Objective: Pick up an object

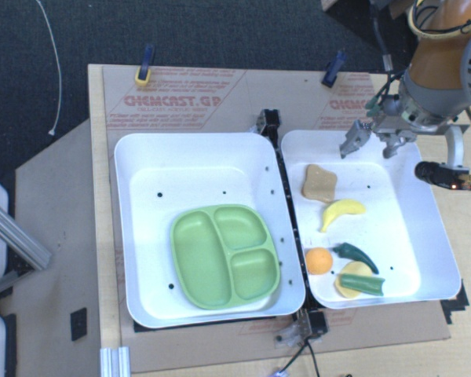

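Note:
My gripper (372, 143) hangs open over the back edge of the right bin (424, 234), its two grey fingers spread apart with nothing between them. Below it in that bin lie a tan bread slice (319, 183), a yellow banana (341, 211), an orange ball (319, 261), a dark green pepper (355, 253) and a yellow piece with a green pod across it (359, 283). The bread slice is the nearest item, lower left of the fingers.
The left bin (141, 210) holds a green divided plate (224, 254). Black clamps (268, 121) sit where the bins meet. Blue and yellow clips (144, 65) hold the cardboard at the bench's back edge.

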